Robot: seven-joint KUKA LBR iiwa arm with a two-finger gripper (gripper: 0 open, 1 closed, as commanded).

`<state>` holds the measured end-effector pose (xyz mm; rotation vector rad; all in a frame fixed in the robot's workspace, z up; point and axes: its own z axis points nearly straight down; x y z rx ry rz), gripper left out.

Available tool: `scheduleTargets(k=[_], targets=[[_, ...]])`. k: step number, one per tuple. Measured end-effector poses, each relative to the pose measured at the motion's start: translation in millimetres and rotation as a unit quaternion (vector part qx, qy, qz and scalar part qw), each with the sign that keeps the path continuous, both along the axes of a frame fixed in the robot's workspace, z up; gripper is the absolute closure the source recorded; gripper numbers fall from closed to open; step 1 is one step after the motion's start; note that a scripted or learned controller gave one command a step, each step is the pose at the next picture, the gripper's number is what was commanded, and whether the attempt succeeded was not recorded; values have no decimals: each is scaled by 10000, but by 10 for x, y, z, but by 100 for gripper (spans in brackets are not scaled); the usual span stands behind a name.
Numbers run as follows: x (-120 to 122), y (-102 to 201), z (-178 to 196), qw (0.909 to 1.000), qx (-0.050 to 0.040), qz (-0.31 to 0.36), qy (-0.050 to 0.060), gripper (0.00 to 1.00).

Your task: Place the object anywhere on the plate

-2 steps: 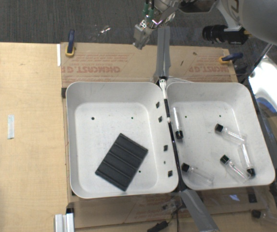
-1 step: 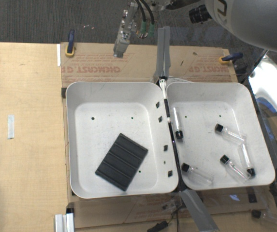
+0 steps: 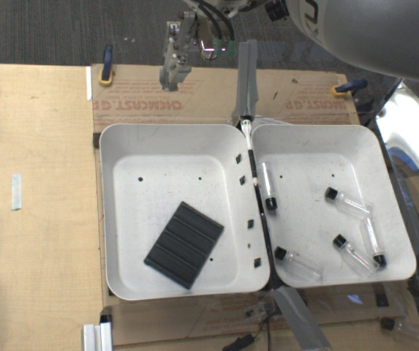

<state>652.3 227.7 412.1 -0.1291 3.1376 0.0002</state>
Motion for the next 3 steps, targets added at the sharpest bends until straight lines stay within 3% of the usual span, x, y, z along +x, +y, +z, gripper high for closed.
scheduleTargets(k=[1,3], targets=[[81,2,298,9688,8,2480,-15,100],[118,-32,486,9703,32,2418,-57,100]])
